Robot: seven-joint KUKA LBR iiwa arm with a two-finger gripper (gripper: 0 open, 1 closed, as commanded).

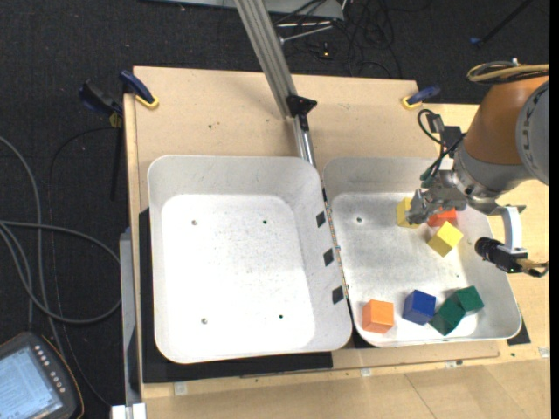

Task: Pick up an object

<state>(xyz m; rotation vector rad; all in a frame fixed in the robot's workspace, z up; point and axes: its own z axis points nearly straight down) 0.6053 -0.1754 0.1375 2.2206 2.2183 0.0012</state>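
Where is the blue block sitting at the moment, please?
The blue block lies near the right bin's front edge, between the orange block and green blocks.

Arm [511, 138] reaches in from the right, wrist angled downward
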